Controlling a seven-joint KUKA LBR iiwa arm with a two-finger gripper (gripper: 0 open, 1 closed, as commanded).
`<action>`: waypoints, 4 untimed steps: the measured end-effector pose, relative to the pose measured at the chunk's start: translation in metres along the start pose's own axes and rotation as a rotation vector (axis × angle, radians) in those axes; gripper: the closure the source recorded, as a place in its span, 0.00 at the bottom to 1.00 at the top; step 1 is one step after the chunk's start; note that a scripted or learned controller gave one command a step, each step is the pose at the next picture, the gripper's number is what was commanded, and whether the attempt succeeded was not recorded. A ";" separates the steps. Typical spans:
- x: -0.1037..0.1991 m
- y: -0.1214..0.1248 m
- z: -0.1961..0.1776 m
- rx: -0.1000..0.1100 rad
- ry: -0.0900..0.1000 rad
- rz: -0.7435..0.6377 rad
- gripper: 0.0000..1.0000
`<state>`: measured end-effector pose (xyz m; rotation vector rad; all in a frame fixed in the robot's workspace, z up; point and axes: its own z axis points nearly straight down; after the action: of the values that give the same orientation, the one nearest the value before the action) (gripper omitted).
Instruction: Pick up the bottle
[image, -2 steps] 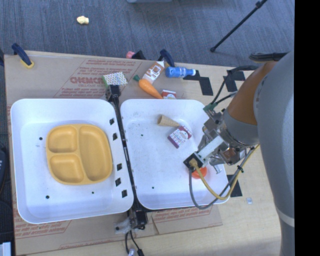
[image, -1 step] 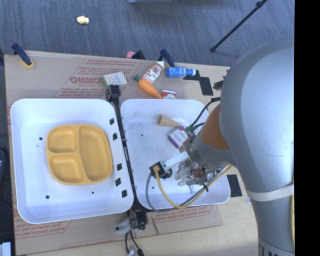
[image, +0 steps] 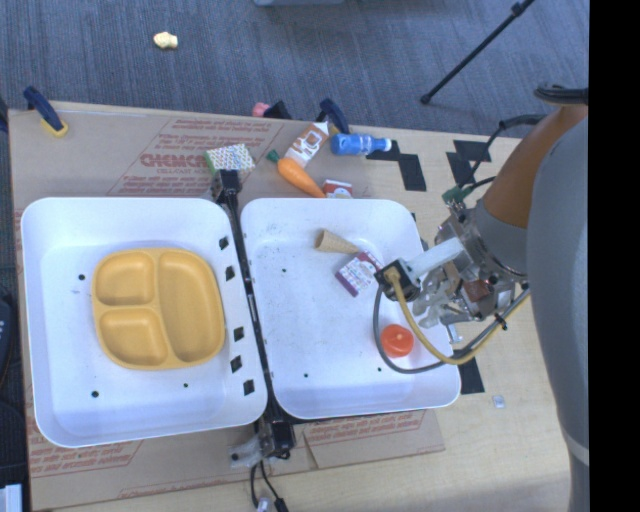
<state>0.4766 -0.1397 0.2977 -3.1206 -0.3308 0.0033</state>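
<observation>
The blue bottle (image: 358, 145) lies on its side on the cardboard behind the right bin (image: 300, 390), well apart from the gripper (image: 425, 300). That gripper hangs over the bin's right rim; whether its jaws are apart, I cannot tell. Just beside it, an orange cap (image: 398, 341). Left bin: a yellow divided plate (image: 158, 306).

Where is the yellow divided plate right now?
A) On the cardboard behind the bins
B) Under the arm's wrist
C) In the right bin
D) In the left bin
D: the yellow divided plate lies flat in the left bin, away from the right bin.
</observation>
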 end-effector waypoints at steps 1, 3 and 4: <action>-0.001 0.001 0.108 0.003 -0.003 -0.031 1.00; -0.010 0.044 0.179 0.003 -0.002 -0.314 1.00; -0.010 0.043 0.170 0.008 -0.004 -0.319 1.00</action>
<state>0.4752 -0.1835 0.1280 -3.0210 -0.8208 0.0102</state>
